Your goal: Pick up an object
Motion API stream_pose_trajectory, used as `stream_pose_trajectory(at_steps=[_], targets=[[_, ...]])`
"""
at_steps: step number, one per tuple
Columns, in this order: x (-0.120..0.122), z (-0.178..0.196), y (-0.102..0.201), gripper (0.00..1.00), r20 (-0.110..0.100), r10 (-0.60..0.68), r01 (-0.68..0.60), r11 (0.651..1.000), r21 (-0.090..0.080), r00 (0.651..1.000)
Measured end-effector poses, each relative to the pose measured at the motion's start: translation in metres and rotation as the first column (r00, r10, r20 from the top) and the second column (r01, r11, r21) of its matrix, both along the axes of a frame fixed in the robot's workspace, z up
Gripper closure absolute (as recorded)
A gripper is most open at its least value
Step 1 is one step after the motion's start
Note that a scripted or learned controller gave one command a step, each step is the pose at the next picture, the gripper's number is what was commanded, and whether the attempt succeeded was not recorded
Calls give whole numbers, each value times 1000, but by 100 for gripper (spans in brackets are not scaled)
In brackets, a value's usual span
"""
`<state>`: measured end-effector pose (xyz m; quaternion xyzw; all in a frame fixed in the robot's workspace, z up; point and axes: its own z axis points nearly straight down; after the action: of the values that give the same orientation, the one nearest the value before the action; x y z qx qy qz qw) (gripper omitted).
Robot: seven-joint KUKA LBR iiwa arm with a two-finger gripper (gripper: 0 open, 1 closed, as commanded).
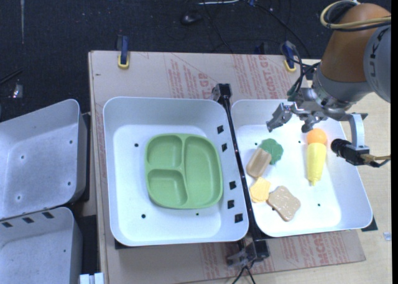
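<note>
I'd go for the yellow corn cob (316, 163). It lies in the right bin (354, 214), just below and a little right of my claw (292, 115), long axis running nearly straight up and down the view, with an orange ball (317, 136) touching its top end. The claw hangs above the bin's upper part, fingers spread apart, nothing between them. Down and left of the claw sit broccoli (272, 150), a tan bread roll (258, 163), a cheese piece (260, 190) and toast (283, 202). Far left, the other bin holds a green tray (185, 171).
</note>
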<state>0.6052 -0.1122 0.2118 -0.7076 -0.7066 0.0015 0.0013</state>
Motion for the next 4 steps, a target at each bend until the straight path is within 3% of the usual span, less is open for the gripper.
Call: stream_pose_trajectory(at_steps=[2,3,4], targets=[[10,-112,-1,0,-2,0,0,1000,1,1000],[12,-97,-1,100,5,0,0,1000,0,1000],[10,-35,-6,100,10,0,0,1000,-2,1000]])
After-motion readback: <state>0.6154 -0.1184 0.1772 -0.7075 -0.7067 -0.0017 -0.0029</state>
